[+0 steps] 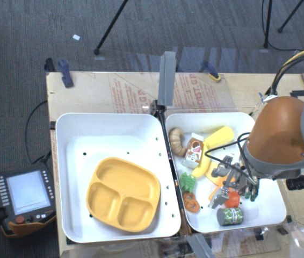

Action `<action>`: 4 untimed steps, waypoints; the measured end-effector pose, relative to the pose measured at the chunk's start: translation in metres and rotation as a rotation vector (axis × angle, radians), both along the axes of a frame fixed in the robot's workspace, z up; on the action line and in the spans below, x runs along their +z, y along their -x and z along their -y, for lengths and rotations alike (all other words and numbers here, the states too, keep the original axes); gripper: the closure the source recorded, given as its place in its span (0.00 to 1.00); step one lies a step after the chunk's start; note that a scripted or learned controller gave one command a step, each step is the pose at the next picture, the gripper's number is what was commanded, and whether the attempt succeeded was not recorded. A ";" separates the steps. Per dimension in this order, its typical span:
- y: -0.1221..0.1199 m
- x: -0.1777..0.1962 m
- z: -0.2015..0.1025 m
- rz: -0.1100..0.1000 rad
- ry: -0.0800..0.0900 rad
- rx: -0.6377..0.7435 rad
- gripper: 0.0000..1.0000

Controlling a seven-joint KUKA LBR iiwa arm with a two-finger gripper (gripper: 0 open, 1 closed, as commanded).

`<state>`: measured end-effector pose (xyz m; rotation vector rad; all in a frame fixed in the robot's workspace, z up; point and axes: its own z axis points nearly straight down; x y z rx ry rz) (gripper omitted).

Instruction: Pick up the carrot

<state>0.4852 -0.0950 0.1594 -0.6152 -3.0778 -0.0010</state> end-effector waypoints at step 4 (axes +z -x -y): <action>0.009 0.026 -0.075 -0.002 0.004 -0.678 1.00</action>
